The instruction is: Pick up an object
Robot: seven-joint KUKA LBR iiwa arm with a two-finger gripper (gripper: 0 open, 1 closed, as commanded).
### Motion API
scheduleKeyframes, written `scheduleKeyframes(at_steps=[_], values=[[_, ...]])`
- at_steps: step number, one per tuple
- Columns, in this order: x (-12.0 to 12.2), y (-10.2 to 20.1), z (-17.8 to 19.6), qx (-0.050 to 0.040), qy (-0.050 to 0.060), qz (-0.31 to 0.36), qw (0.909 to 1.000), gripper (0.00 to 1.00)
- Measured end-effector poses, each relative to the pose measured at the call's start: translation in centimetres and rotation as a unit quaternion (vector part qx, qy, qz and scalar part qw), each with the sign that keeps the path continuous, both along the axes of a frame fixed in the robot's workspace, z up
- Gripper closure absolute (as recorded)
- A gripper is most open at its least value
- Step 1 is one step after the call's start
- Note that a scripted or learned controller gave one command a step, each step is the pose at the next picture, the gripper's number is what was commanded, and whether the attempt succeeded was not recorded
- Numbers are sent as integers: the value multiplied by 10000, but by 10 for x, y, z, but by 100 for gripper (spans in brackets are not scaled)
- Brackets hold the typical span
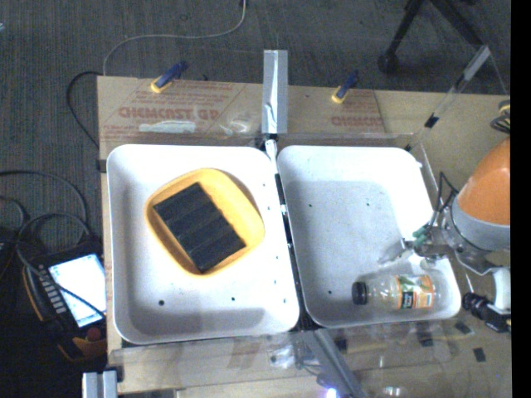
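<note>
Bottle (396,291), clear plastic with a dark cap, lies on its side in the near right corner of the right bin (332,181), likely light, slick and prone to roll, best pinched across its labelled middle; the gripper's (427,240) state I cannot tell.

The right bin (348,222) has lots of bare floor in its middle and far side, so a gripper can come down there. A clear bottle (397,292) lies on its side near the front right corner, close to the wall. The arm (488,201) hangs over that right edge. In the left bin (133,305), a yellow dish (205,220) with a black block takes up the middle; the front is bare.
</note>
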State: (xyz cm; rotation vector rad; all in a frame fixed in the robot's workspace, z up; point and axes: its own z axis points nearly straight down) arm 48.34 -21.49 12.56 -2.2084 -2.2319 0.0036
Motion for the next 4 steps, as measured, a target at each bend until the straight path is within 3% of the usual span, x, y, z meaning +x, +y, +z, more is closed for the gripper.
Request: scheduleKeyframes(at_steps=[1,2,3,4], values=[[16,1,-33,70,-37,622,9980,0],[4,-1,-19,50,-16,-603,9982,0],[1,4,42,-4,-20,2022,9793,0],[1,70,17,10,-7,1795,9838,0]])
